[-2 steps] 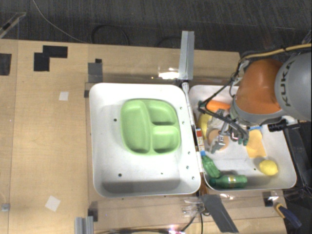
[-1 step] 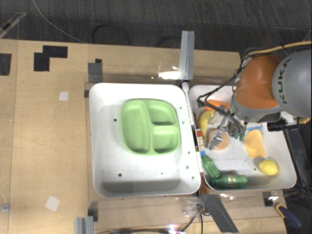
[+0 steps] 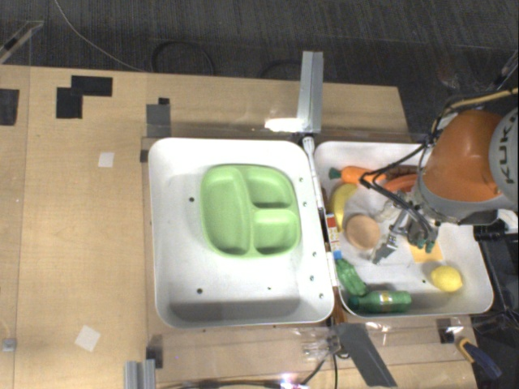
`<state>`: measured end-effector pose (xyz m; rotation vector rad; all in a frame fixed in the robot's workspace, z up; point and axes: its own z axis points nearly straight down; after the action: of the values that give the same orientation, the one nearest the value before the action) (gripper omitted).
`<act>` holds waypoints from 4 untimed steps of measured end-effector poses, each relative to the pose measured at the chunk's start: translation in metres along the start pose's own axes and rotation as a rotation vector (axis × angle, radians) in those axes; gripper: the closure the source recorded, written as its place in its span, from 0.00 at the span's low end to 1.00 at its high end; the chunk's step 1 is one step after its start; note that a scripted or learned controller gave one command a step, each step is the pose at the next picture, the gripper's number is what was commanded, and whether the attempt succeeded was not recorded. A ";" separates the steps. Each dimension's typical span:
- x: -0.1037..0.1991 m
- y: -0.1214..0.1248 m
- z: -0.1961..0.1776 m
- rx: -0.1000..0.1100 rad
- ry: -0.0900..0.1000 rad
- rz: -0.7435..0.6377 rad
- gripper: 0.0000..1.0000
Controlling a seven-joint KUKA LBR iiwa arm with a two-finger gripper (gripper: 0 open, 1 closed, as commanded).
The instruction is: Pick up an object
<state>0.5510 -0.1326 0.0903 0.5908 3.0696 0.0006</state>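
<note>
The bench (image 3: 73,241) is pale wood-grain board, flat and matt, with a few black rectangular patches near its far left corner and small pale squares stuck to it; on it sits the left bin (image 3: 174,290), a shallow white tray with rounded corners and a smooth, faintly glossy floor dotted with small dark holes; in its middle lies a light green plate (image 3: 247,209), a soft-cornered moulded plastic dish split into one long compartment and two smaller ones; a grey metal post (image 3: 310,91) stands at the far side between the two bins.

The right bin (image 3: 478,298), of the same white plastic, holds a cluster of toy foods: an orange carrot (image 3: 354,173), tapered, near the far wall; a yellow-green pear-like fruit (image 3: 344,201) just nearer than it; a round tan ball (image 3: 362,232), smooth and matt, beside that; a dark green bumpy vegetable (image 3: 351,276) along the left wall; a glossy green piece with an orange end (image 3: 381,301) against the near wall; a small yellow lemon (image 3: 446,278), oval, towards the near right.

The arm's orange band bulks over the bin's right part; the gripper (image 3: 391,245) points down and left, its slim metallic fingers seemingly a little apart, the tips just right of the tan ball; nothing shows between them, though whether a tip touches the ball cannot be told.
</note>
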 end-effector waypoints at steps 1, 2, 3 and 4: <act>0.023 0.035 -0.001 0.000 -0.003 -0.014 0.00; 0.029 0.037 -0.001 -0.003 -0.007 -0.463 0.00; 0.054 0.031 -0.002 -0.002 -0.009 -0.446 0.00; 0.058 0.027 -0.002 -0.003 -0.011 -0.380 0.00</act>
<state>0.5075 -0.0863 0.0916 0.0009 3.1150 -0.0027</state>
